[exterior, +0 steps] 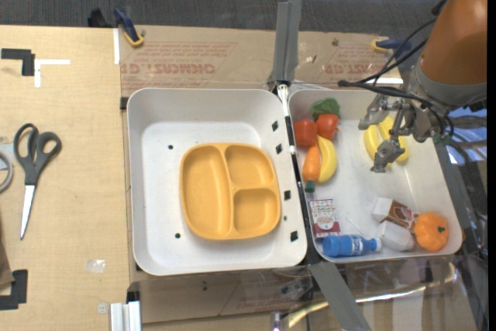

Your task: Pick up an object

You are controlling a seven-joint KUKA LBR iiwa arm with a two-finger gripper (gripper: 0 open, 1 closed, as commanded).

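My gripper hangs over the upper part of the right bin, directly above a yellow toy fruit that it partly covers. Whether it touches that fruit cannot be made out. The same bin holds two red toy vegetables with a green leafy piece, an orange carrot and a banana along its left wall. Near the front lie a small printed packet, a blue bottle, a white and brown box and an orange pumpkin.
The left bin holds a yellow divided plate. Scissors lie on the wooden bench at far left. A grey divider bar stands behind the bins. Cables run beside the arm at the right edge.
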